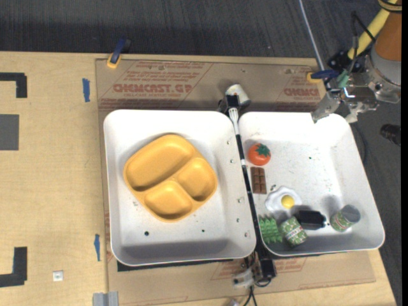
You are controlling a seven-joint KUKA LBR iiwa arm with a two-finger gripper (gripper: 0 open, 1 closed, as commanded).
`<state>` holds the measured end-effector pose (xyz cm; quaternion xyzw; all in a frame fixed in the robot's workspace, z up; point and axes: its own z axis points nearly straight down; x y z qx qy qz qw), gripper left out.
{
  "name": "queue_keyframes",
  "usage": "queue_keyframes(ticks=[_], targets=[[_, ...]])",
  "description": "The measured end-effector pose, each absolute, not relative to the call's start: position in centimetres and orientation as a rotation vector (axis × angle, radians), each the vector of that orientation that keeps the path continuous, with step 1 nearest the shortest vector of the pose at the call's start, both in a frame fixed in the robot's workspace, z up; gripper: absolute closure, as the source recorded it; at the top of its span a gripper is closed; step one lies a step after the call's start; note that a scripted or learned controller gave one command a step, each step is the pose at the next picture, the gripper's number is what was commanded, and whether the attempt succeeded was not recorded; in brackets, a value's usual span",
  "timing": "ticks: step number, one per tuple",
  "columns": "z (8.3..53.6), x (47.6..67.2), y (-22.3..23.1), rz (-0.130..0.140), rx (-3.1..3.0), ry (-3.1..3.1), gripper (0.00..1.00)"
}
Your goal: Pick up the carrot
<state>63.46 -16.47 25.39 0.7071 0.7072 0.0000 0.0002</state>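
The carrot [259, 153] is a short orange-red piece with a green leafy top. It lies in the right white bin [331, 164], near that bin's left wall and toward the back. My gripper [335, 110] hangs over the bin's far right corner, well to the right of the carrot and behind it. Its two fingers stand apart, open, with nothing between them.
In the right bin's front half lie a brown chocolate bar [258, 180], a fried egg [283, 201], a green leafy piece [270, 229], a green-labelled can [294, 231], a black item [310, 218] and another can [345, 218]. The left bin [121, 234] holds a yellow divided plate [169, 176].
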Motion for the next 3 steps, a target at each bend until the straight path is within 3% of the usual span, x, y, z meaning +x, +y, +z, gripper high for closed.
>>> queue_keyframes(ticks=[1, 2, 3], targets=[[9.6, 59.8, -12.0, 0.000, 2.325, 2.114, 0.00], [8.6, 52.0, -11.6, 0.001, 2.416, 2.009, 0.00], [18.4, 48.7, -6.5, -0.001, 2.888, 1.239, 0.00]])
